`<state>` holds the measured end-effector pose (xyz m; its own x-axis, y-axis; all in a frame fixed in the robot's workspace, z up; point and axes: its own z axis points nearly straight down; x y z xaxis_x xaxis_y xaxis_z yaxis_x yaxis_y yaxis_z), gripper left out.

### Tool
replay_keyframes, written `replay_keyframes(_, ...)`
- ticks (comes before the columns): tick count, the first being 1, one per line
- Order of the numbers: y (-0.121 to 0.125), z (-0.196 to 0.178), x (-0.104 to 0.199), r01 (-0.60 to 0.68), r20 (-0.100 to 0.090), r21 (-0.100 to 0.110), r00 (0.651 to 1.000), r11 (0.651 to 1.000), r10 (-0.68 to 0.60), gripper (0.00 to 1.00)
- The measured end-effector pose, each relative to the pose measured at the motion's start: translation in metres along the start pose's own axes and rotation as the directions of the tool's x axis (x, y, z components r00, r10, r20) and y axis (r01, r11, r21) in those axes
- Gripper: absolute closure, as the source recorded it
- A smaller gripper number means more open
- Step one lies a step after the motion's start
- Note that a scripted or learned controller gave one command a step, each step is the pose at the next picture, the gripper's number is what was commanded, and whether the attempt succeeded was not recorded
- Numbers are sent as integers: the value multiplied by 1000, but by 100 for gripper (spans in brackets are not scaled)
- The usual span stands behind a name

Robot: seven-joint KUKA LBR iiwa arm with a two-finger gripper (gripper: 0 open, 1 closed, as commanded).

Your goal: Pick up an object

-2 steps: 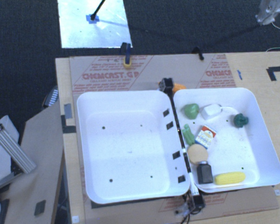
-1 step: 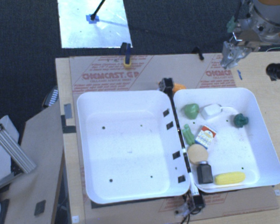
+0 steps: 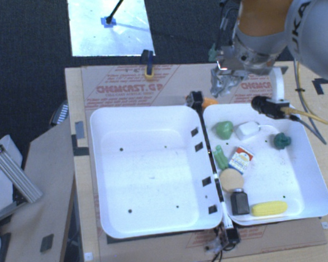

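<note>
Camera view: a slanted look down on a tan bench (image 3: pixel 83 183) set on dark carpet (image 3: pixel 24 59).
Surface: a cardboard sheet (image 3: pixel 127 88) with red print lies on the bench under both bins.
Beyond the bench: a shiny square metal plate (image 3: pixel 109 25) lies on the carpet, and a ribbed metal rail (image 3: pixel 10 172) leans in at the left.
Left bin (image 3: pixel 150 173): its white floor shows from wall to wall, marked by a few small dark dots.
Right bin (image 3: pixel 293 174): holds every loose object, mostly towards its left wall and back.
Objects at the back: a green lump (image 3: pixel 224 129), a white piece (image 3: pixel 247 130) just beside it, and a teal piece (image 3: pixel 282 141) further right.
Objects along the left wall: a green tube (image 3: pixel 220 158), a small carton (image 3: pixel 240 160), a tan disc (image 3: pixel 232 180) and a black block (image 3: pixel 239 202).
Front: a yellow piece (image 3: pixel 269 208) lies beside the black block, near the front rim.
Open room: the right half of the right bin's floor between the teal piece and the yellow piece.
Edges: the bins meet along a seam with black clips (image 3: pixel 199 147); an orange thing (image 3: pixel 209 102) sits just outside the back rim at that seam.
Arm (image 3: pixel 279 13): comes in from the upper right.
Gripper (image 3: pixel 225 88): hangs over the cardboard just behind the right bin's back rim, apart from every object.
Gripper state: whether it is spread or closed cannot be told.
</note>
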<state>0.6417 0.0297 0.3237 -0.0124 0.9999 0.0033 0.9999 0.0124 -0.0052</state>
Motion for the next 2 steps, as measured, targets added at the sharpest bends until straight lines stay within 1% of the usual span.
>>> replay_keyframes(1,28,-72,5,-6,3,-15,1000,1000,6,100)
replay_keyframes(2,-18,53,80,-1,1,8,1000,1000,1,100)
